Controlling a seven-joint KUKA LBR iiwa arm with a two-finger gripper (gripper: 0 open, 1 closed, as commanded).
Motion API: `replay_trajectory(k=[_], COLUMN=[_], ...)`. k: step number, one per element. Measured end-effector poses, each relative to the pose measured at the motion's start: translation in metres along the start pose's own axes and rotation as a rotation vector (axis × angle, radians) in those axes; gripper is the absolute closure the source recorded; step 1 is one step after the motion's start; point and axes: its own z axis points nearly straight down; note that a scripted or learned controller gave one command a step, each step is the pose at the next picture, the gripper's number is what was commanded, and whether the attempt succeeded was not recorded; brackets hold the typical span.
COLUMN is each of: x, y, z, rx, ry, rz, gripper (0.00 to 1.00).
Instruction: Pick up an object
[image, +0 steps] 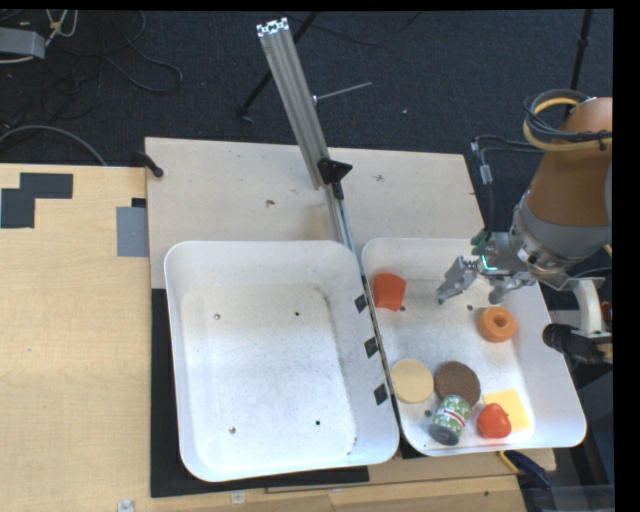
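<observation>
The right bin (430, 255) holds several small objects. An orange cup-shaped piece (389, 291) sits near its left wall. An orange ring (497, 324) lies at its right side. At the front are a tan disc (412, 381), a brown disc (458, 380), a green-labelled can (451, 419) on its side, a red piece (494, 421) and a yellow block (510, 402). My gripper (472, 290) hangs open over the bin's middle, above and left of the ring and right of the cup. Nothing sits between its fingers.
The left bin (190, 300) is a wide white tray sharing a wall with the right one. A slanted metal post (300, 110) rises behind the bins. A wooden surface (70, 340) lies to the left of the bench.
</observation>
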Motion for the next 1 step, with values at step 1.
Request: replay_trajectory(k=[1], x=[-0.0010], y=[0.0006], z=[-0.0018], rx=[-0.004], ry=[-0.001], rz=[0.002], gripper=[0.00])
